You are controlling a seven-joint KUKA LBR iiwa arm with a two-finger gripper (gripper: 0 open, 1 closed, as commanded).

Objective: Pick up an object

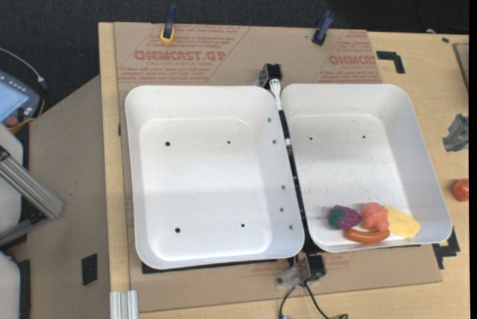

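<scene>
Camera view: two white bins are set side by side on a cardboard sheet [223, 49] that is laid on the counter [67, 161]. The left bin [149, 105] and the right bin [395, 105] touch along their inner edges, and a black strip [286, 153] is seen along that seam. The task's things are gathered in the right bin, in its near corner towards the right side of the view. A purple piece [343, 217] is placed leftmost in the group. A pink piece [375, 215] is found just to its right, and a yellow piece [403, 223] lies against the pink piece at the bin's edge. An orange sausage [366, 235] is laid in front of the purple and pink pieces, touching the pink one. Two clamps are fixed at the far edge of the sheet, one with a yellow tip [168, 25] and one blue [323, 27]. A grey part [456, 133] and a small orange part [460, 190] are seen at the right edge, outside the bins; what they are cannot be told. The state of the hand cannot be told.
</scene>
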